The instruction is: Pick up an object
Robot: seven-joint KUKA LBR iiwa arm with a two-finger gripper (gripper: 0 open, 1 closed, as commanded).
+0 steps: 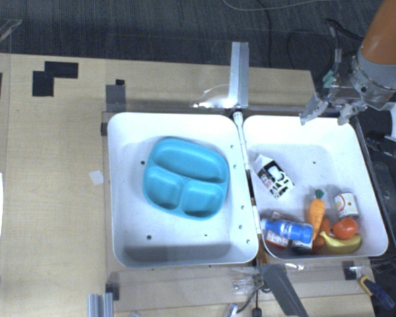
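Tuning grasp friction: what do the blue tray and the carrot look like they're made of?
Blue tray: likely moulded plastic, semi-gloss; uniform colour, rounded compartments, soft sheen. Carrot: probably toy plastic or rubber, matte; flat, even orange with a green top. Can't confirm either from this view.

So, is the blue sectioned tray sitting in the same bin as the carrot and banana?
No. The blue tray lies in the left bin, while the carrot and banana lie in the right bin.
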